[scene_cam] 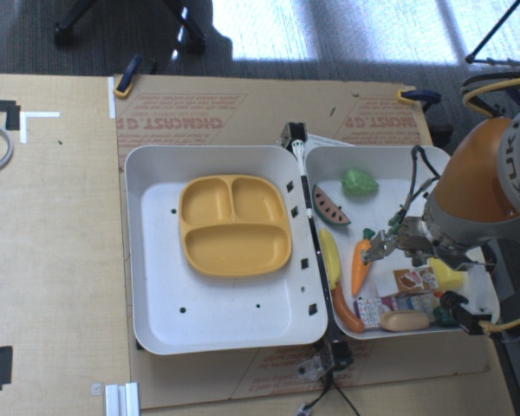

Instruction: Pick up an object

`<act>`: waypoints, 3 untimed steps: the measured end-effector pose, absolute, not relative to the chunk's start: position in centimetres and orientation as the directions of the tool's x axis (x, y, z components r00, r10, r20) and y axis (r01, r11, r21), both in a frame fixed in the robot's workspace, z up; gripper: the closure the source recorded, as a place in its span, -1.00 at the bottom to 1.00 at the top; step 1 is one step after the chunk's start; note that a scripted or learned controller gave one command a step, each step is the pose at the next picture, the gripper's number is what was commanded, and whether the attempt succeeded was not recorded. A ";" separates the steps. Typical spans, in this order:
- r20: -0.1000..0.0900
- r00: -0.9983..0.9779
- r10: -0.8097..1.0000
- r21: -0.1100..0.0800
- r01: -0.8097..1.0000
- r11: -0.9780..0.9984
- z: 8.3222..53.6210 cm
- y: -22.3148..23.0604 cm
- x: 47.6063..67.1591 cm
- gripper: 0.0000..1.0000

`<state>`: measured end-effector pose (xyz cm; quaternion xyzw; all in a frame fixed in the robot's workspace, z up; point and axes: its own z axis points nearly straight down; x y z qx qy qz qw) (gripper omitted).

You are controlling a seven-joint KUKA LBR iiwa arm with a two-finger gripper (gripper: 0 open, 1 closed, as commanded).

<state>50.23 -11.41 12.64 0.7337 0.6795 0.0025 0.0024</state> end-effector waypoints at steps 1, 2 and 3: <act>0.000 0.078 0.997 -0.001 0.997 -0.078 9.2 -9.2 51.6 -1.00; 0.001 0.080 0.997 0.001 0.997 -0.080 10.2 -9.2 51.7 1.00; -0.002 -0.056 0.998 0.002 0.998 0.056 26.0 -5.3 47.9 1.00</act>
